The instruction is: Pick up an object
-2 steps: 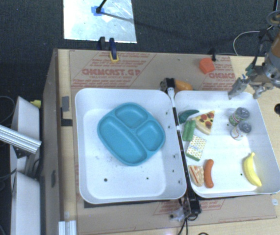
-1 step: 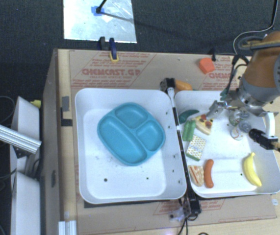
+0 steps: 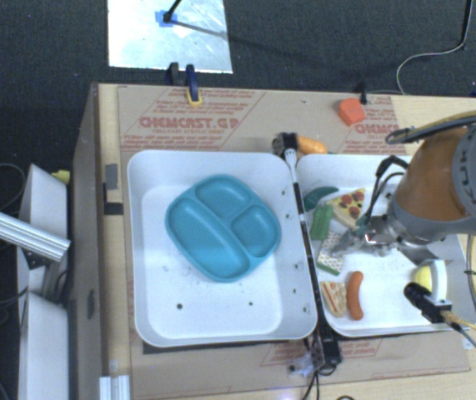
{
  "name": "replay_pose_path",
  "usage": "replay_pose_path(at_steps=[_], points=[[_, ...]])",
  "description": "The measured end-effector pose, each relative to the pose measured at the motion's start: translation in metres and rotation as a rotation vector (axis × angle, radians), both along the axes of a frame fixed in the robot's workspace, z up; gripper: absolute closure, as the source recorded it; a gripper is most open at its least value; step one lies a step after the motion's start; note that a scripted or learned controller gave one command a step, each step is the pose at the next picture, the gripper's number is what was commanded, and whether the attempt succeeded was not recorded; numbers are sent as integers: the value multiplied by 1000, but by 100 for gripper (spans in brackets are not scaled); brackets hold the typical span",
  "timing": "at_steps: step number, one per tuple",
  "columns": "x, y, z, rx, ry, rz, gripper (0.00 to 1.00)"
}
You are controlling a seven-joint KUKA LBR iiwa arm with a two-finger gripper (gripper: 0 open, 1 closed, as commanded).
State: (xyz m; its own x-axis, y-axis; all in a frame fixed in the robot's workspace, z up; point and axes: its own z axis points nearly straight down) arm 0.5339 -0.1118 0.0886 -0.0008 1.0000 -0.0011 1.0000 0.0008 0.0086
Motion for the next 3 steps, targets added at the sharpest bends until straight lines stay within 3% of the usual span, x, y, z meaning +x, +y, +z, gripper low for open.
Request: replay_pose_path(at_steps=[1,2,3], points=[[124,-1,0,-2,0,3,0],[98,-61,2,8,-5,8,0],[74,-73,8,22,8,11,0]])
